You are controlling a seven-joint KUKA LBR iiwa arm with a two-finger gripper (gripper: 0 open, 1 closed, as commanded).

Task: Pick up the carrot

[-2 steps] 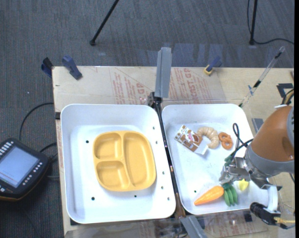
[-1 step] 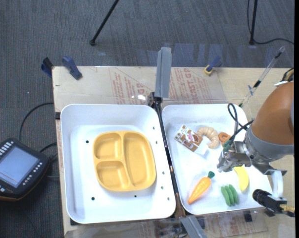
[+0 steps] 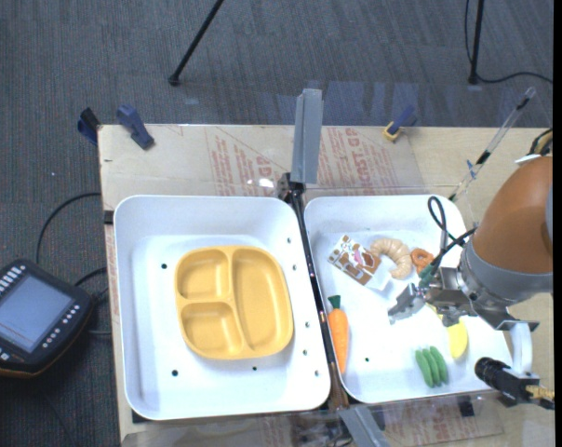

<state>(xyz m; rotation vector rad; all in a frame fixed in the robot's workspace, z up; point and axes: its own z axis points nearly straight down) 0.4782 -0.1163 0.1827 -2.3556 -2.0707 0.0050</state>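
Note:
An orange carrot (image 3: 339, 337) with a green top lies along the left wall of the right bin (image 3: 393, 220), pointing toward the front edge. My gripper (image 3: 408, 304) hangs over the right bin's middle, to the right of the carrot and apart from it. Its fingers look spread, with nothing between them.
A yellow three-part plate (image 3: 233, 302) sits in the left bin (image 3: 141, 250). Inside the right bin are a printed packet (image 3: 356, 258), a pale shrimp-like toy (image 3: 393, 252), a green pea pod (image 3: 432, 366) and a yellow piece (image 3: 458, 341). A grey post (image 3: 307, 138) stands behind the bins.

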